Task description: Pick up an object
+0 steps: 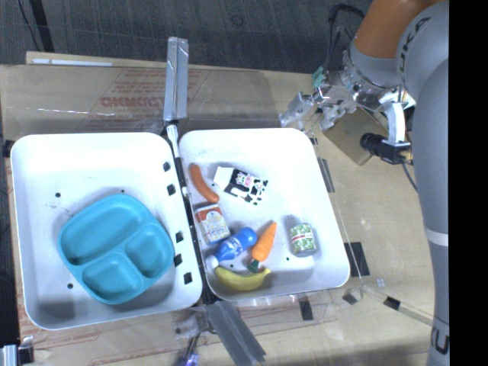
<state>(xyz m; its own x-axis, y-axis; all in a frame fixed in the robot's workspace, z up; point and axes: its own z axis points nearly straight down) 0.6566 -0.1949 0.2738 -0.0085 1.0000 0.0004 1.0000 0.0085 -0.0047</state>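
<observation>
Found the hand (pixel 305 114) hanging outside the right bin (pixel 252 134), just beyond its far right corner, above the desk (pixel 381 227) rather than above any of the goods. Could not tell from that slanted view whether spread or pressed together; too small and blurred against the brown board. Saw nothing carried in it. Judged the pick not yet begun.

Counted every candidate for the task in the right bin, crowded toward its near left part. Noted a red sausage (pixel 203 183) along the wall shared with the left bin (pixel 46 147) and a black-and-white carton (pixel 245 183) just beside it. Below them, made out a small red-and-white packet (pixel 212 223), then a blue toy (pixel 236 242) close against a carrot (pixel 264 240). Saw a banana (pixel 242 278) curved along the near wall under both, and a green can (pixel 303 239) lying a little apart toward the right. Reckoned the green can the easiest reach, being clear of neighbours. Reckoned the banana, blue toy and carrot awkward, bunched closely enough to get nudged together.

Noted a blue divided plate (pixel 114 248) lying flat in the left bin, well apart from the arm, and probably too broad and low for an easy pinch. Supposed next a swing inward over the right bin and a descent, with care for the raised rim at that corner.
</observation>
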